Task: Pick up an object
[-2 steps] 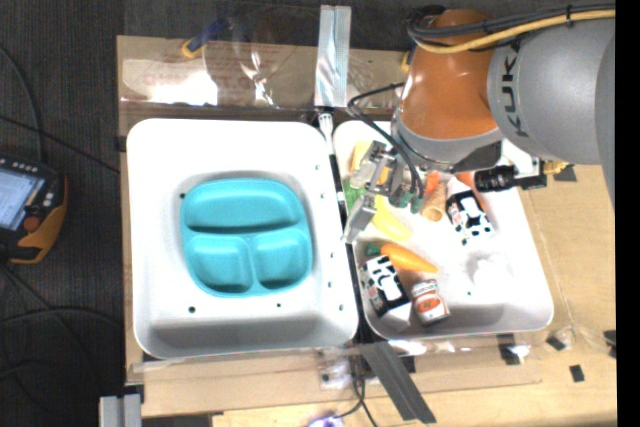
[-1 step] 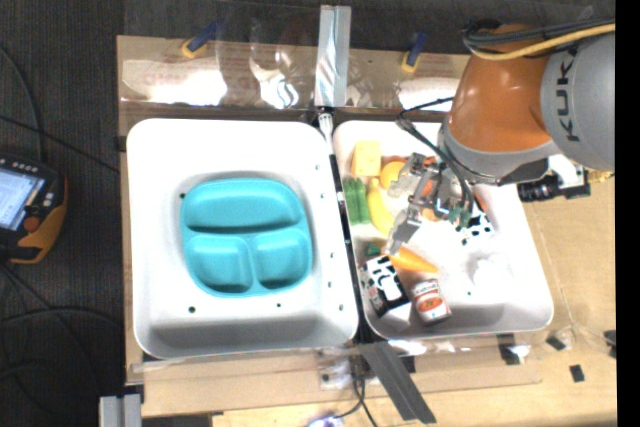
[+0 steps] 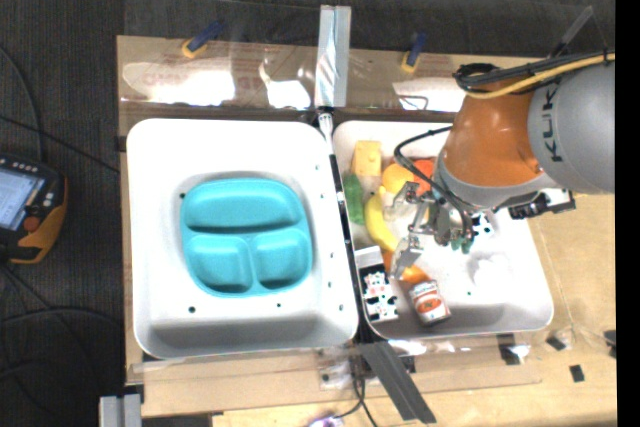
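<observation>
Teal tray (image 3: 243, 235) sits alone in left bin (image 3: 150, 315) | right bin (image 3: 520, 310) holds the candidate objects: banana (image 3: 379, 222), yellow block (image 3: 368, 158), dice box (image 3: 377, 294), orange-capped can (image 3: 428, 301) | end effector (image 3: 418, 240) low above the banana (grip state: cannot tell) | nothing lifted; grasp and lift remain.

From my station I see two bins side by side on the bench (image 3: 560, 355). The left bin (image 3: 150, 305) holds a divided tray (image 3: 245, 233) near its middle. The right bin (image 3: 520, 300) holds a cluster along its left wall: a block (image 3: 368, 157) at the back, a banana (image 3: 379, 223) in front of it, a small can (image 3: 428, 302) and a card (image 3: 377, 295) nearest me. The arm (image 3: 530, 140) reaches over this bin from the right. A handheld controller (image 3: 28, 207) lies on the floor left of the bench.
</observation>
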`<state>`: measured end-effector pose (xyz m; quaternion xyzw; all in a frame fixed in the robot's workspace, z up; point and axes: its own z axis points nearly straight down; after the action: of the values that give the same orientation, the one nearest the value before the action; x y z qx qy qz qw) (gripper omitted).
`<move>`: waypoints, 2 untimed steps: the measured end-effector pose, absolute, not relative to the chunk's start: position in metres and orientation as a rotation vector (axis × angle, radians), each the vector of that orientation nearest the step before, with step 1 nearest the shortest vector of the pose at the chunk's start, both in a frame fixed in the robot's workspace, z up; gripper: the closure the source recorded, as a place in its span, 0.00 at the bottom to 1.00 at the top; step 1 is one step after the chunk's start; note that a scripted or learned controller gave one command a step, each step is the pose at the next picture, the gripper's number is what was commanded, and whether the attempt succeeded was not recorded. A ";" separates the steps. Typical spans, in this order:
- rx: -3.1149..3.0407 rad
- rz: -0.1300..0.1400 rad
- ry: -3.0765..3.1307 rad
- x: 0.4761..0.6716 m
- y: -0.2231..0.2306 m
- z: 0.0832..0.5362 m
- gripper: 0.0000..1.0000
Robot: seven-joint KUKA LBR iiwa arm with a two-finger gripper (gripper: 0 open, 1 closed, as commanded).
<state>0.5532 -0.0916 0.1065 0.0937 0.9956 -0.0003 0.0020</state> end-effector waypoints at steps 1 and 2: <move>0.121 -0.004 3.130 0.553 -0.094 0.090 0.00; 0.092 -0.007 3.121 0.544 -0.094 0.091 0.00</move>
<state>0.5435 -0.0938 0.0912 0.0295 0.9995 -0.0021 0.0098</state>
